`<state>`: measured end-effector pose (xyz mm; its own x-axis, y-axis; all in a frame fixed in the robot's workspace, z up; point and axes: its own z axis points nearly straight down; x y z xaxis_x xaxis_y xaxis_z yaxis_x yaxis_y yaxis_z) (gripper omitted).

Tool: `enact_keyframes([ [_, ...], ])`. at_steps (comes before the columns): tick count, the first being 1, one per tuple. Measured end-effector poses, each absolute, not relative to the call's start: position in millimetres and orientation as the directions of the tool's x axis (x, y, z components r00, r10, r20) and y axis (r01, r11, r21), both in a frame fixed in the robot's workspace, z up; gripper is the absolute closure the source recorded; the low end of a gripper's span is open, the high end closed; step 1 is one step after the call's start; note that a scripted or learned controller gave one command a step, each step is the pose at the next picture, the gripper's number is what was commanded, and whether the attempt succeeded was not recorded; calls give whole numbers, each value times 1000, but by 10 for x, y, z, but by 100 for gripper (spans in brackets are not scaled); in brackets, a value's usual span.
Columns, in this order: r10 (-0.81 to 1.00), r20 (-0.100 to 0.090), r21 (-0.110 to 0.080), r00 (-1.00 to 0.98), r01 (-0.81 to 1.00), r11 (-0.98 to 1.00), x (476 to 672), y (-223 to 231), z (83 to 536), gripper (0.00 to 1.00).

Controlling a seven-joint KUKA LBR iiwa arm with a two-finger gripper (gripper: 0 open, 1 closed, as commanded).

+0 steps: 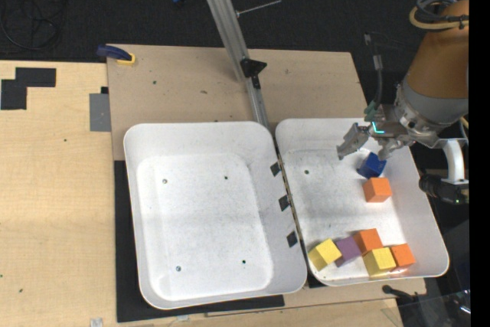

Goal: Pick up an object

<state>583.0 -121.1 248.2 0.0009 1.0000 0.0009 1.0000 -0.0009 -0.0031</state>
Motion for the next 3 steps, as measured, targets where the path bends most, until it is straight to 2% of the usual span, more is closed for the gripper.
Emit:
enact_keyframes([
  [2,1000,2,-10,1,1000,-1,5860,-1167,1288,0],
  [3,1000,1,-1,2,1000,-2,5867,-1160,910,0],
])
